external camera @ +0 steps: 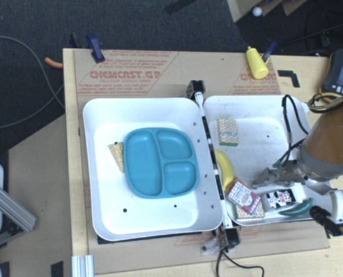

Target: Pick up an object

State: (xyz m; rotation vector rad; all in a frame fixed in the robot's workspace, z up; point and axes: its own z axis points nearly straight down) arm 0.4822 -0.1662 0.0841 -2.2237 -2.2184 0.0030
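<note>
A: Is there any writing to read?

B: Yes. The brown board on the counter [159, 74] carries red print that looks like "CHEMCAST GP", repeated; the smaller lines under it are too fine to make out.

A: What lies in the left bin [96, 154]?

B: A blue divided plate [159, 161] with three compartments, and a tan patterned piece [117, 152] tucked at its left edge.

A: And the right bin [257, 111]?

B: A speckled square packet [227, 131] near the top. A yellow object [223, 167] lies against the wall between the bins. Just below it sits a pink-and-white box [244, 198], its label unreadable. Beside that lies a white card with dark marks [279, 199], then a teal item [295, 208] at the lower rim.

A: Where is the gripper [275, 178]?

B: Low over the right bin's lower part, just above the card. Whether the fingers are spread or pressed together, I cannot tell.

A: Anything else?

B: A yellow bottle [256, 63] at the counter's far edge and a blue clamp [94, 47] at the far left corner.
</note>
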